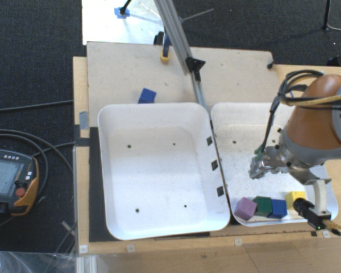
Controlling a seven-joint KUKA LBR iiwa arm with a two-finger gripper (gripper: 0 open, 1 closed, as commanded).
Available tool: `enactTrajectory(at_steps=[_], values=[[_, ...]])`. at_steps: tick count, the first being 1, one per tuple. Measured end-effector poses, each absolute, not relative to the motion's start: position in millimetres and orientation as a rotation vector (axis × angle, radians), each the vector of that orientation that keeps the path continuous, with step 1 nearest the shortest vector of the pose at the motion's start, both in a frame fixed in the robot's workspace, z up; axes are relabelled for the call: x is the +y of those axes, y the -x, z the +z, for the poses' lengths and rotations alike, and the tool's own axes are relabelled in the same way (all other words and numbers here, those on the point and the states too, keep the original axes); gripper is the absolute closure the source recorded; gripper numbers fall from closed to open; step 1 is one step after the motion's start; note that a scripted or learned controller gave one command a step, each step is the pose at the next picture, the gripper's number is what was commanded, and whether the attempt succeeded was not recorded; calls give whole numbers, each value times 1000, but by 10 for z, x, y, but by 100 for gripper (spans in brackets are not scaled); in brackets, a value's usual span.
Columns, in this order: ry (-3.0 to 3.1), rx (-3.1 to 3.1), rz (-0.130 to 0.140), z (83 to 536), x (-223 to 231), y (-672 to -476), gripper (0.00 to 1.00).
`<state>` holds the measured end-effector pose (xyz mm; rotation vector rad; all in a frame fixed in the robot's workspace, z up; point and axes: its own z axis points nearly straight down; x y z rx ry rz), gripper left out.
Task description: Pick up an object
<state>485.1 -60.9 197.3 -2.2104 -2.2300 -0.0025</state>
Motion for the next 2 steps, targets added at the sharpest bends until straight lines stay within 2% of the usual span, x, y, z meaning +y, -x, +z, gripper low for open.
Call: enactTrajectory(at_steps=[1,2], values=[[2229,-2229,-8,2931,-1080,-4974,100],[2219,-2228,-2,2890,-1056,-4962,0]])
